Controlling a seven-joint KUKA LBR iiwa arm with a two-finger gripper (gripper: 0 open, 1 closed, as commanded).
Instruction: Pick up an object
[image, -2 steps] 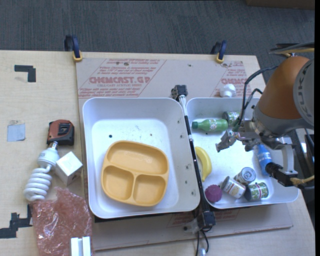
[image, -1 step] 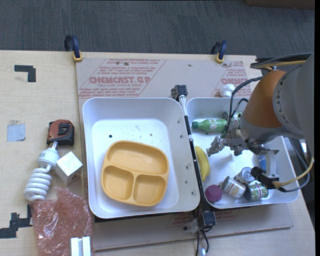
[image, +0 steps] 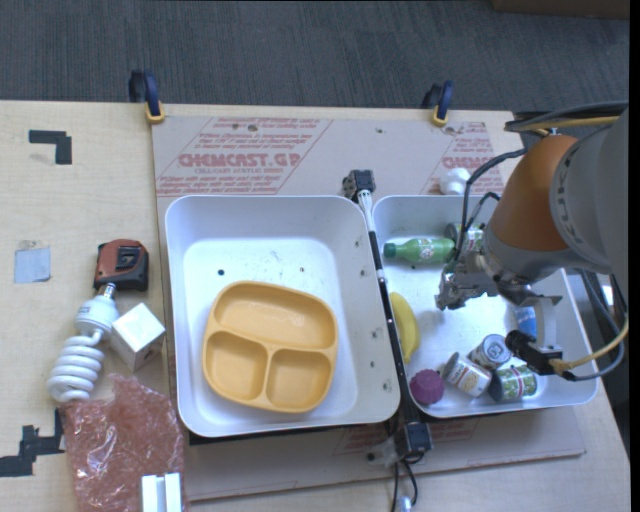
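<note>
pale wooden bench top (image: 80, 90) spreads under me, with a brown protective sheet (image: 250, 150) clamped at the back by two blue clips; its red print reads "chemcast gp" as far as i can make out. two shallow white bins sit on it side by side. the left white bin (image: 190, 260) holds a yellow plastic divided tray (image: 270, 345) with three compartments.

my gripper (image: 452, 295) hangs over the middle of the right white bin (image: 420, 210), below my grey arm with its orange band (image: 535, 195). i cannot tell whether my fingers are apart or together, and i see nothing between them.

things i could pick lie around me in the right bin: a green plastic bottle (image: 420, 249) on its side near the back wall, a yellow banana-shaped piece (image: 404, 325) along the left wall, a small purple round object (image: 427, 385) at the front, and small cans (image: 492, 366) clustered at the front right, their labels too small to read.

left of the bins on the bench lie an orange and black tape measure (image: 122, 264), a white spiral light bulb (image: 82, 350), a white cube (image: 138, 332) and a reddish crinkled plastic bag (image: 120, 440).
</note>
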